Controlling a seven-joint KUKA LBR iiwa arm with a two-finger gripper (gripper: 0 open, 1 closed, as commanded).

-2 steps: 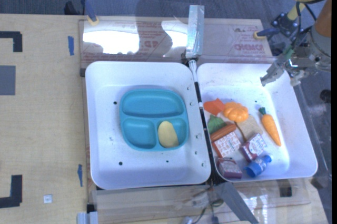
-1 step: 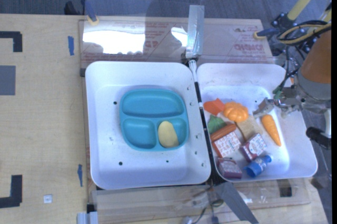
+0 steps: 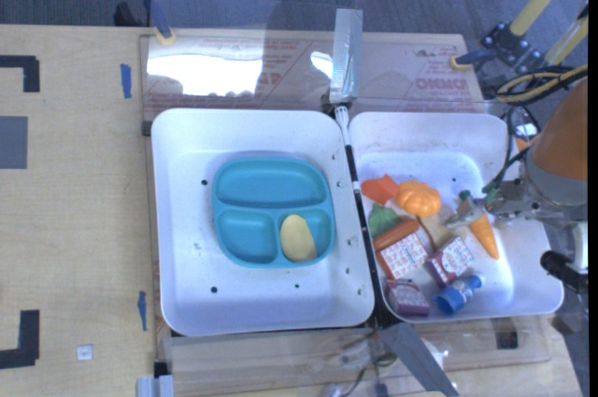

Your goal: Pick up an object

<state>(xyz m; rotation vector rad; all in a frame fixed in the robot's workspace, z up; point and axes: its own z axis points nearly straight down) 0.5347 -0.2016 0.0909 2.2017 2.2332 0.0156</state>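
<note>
Arm (image 3: 561, 157) is reaching into the right bin (image 3: 411, 132), jaws' state untellable, nearing the carrot (image 3: 485, 238) at 3 o'clock; next: closing.

A grey arm (image 3: 561, 185) with an orange band (upper part), black cables trailing beside it.

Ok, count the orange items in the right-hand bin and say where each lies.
3, maybe more hidden: an orange pumpkin mid-bin, a flat orange piece just left of it, and a carrot to the right, beside the gripper.
</note>
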